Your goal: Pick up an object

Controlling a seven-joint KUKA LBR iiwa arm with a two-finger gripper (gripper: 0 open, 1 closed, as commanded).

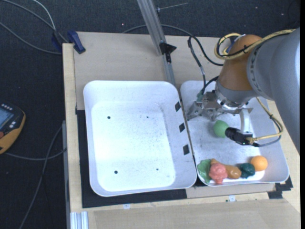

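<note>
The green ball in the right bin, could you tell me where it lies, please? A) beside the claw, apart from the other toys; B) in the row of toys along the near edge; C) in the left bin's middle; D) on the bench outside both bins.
A: the green ball lies just below the claw, well apart from the toy row.

White bins (95, 99); green ball (220, 128); orange ball (259, 163); pink toy (218, 171).

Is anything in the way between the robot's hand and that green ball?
Nothing visible is. The green ball lies by itself on the right bin's floor, just below the gripper. The other toys, like the orange ball and pink toy, are bunched along the bin's near edge.
</note>
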